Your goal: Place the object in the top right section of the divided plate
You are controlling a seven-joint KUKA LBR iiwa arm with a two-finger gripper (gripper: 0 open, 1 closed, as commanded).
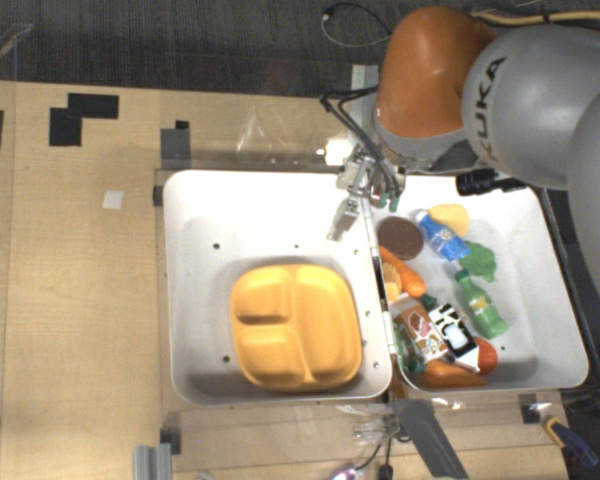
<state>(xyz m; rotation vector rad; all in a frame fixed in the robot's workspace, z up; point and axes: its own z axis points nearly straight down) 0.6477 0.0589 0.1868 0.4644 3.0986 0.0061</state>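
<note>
Up front, looming closest, the KUKA arm (520, 78): grey body and orange band swinging in from the right over the back of the bench. Below it the gripper (352, 206) hangs over the far right corner of the left bin (210, 228), right by the wall shared with the right bin (552, 298). Jaws apart or together? Cannot tell from this angle; the tip is small and blurred.

The yellow divided plate (320, 313) sits in the left bin, towards its near side, well apart from the gripper.

The candidates for the move are all crowded into the right bin. A brown disc (400, 236) lies nearest the gripper. Just beside it is a blue bottle (441, 236), with a yellow piece (450, 215) behind. There are green toys (478, 261), and an orange carrot (408, 276) lies along the divider. A printed packet (423, 336) and a red-orange piece (462, 370) sit at the near end.
</note>
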